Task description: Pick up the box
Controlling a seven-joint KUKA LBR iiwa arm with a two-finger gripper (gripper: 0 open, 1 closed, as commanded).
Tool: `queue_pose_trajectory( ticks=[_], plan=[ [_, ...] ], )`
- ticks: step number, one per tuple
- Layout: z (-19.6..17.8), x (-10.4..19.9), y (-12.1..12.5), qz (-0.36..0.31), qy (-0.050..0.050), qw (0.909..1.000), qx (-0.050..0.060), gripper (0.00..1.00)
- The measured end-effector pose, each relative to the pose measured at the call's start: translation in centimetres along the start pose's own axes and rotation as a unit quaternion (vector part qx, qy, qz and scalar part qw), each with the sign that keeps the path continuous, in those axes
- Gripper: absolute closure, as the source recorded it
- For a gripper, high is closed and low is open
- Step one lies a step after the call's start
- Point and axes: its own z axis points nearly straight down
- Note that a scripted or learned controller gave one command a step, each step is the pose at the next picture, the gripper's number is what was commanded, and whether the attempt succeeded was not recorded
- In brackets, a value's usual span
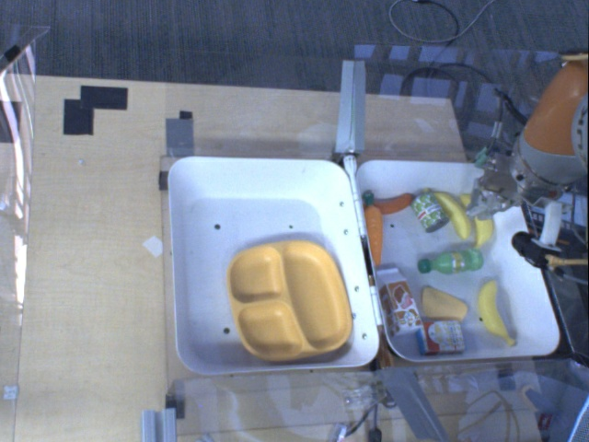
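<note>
Below, the small printed cardboard box (399, 306) lies flat against the right white plastic bin's (552, 339) left wall; the metal gripper (486, 194) hovers apart over glossy yellow bananas (457, 212), grip state indiscernible.

arm (557, 127) cut off by right edge, just the orange band and part of the wrist in frame. gripper (486, 194) small and blurry, fingers unreadable. box (401, 304) print too small to read; same for the small carton (444, 337) below it. can (429, 212) label blurred. carrot (374, 235) pressed against the bin wall (361, 247), far side hidden. cable (433, 12) on the floor runs off the top edge.
</note>
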Motion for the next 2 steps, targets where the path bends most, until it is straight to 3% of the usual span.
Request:
queue_pose_trajectory(
  ticks=[1, 2],
  plan=[
    [5.3, 6.7, -2.2, 0.054, 0.001, 0.9985, -0.002, 0.00],
    [5.5, 9.2, 2.5, 0.064, 0.001, 0.9980, 0.000, 0.00]
  ],
)
